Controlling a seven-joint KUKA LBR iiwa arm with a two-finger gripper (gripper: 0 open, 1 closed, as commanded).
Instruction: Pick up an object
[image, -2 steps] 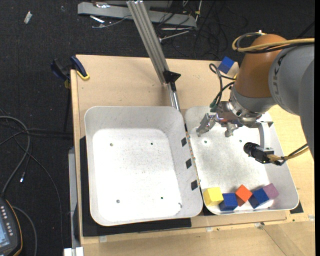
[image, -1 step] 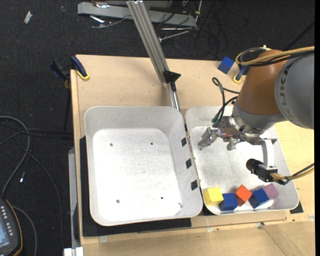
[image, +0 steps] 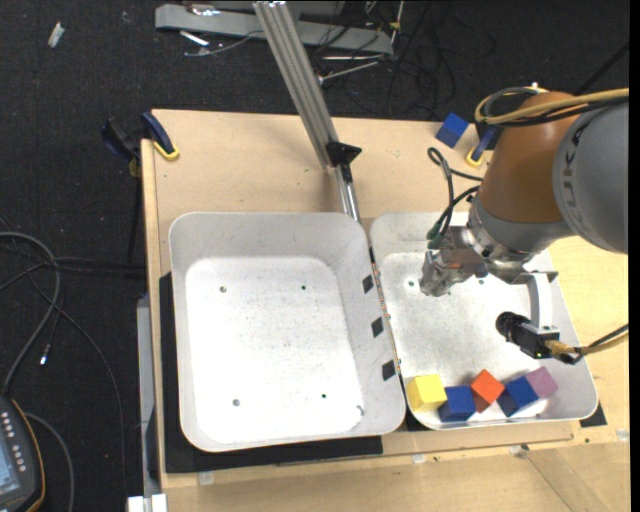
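The pincer (image: 437, 283) hangs over the upper part of the right bin (image: 400, 240), with nothing visible between its fingers; I cannot tell if they are spread or pressed together. The blocks (image: 484, 391) lie in a row at the near edge, well apart from it. I judge the approach is not started: next it must travel toward them and descend over one.

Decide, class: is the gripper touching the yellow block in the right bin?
Apart. The camera view shows the gripper up near the bin's far end, with bare bin floor between it and the yellow block.
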